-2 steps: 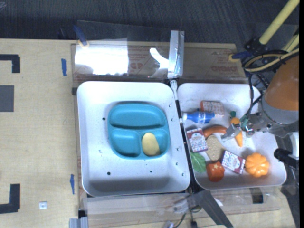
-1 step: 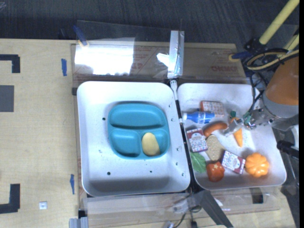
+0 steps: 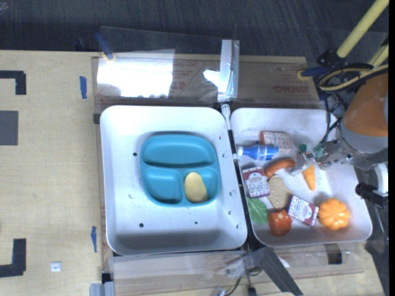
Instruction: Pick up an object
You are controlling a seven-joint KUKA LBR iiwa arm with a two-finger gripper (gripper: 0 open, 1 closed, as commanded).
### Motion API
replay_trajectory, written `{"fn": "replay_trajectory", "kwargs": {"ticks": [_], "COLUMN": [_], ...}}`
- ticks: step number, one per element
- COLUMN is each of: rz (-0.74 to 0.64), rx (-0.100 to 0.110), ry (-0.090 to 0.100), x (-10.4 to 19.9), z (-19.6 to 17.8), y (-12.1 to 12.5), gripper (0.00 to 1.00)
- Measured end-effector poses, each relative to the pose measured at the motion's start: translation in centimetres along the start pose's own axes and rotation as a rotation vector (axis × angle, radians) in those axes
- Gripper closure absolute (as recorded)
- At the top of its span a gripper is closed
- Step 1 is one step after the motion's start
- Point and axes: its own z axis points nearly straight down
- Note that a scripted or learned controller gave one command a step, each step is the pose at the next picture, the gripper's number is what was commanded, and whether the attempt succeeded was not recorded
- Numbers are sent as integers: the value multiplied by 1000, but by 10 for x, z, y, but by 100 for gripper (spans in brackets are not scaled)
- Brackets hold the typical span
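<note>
The right bin (image 3: 364, 227) holds several toy foods. Among them are an orange pumpkin (image 3: 334, 214), a red tomato (image 3: 279, 222), a small red-and-white carton (image 3: 302, 210), a speckled cracker (image 3: 279, 193), an orange-red sausage (image 3: 279, 165), a blue bottle (image 3: 259, 153) and an orange wedge (image 3: 310, 177). My gripper (image 3: 315, 156) reaches in from the right and hangs low over the middle of this bin. It is just above the orange wedge and right of the sausage. The orange-banded wrist (image 3: 370, 113) is behind it.
The left bin (image 3: 123, 134) holds a blue divided tray (image 3: 166, 156) with a yellow egg-shaped piece (image 3: 195, 187) in its lower right compartment. Another carton (image 3: 274, 139), a red packet (image 3: 256, 182) and a green leaf (image 3: 258, 211) lie along the right bin's left side. Cables (image 3: 345, 73) hang at upper right.
</note>
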Motion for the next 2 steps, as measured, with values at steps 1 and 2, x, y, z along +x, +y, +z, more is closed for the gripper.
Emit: {"fn": "replay_trajectory", "kwargs": {"ticks": [1, 2], "rz": [0, 132], "rx": [-7, -9], "ry": [-4, -1], "x": [-1, 56], "z": [-13, -140], "y": [2, 27], "gripper": [100, 100]}}
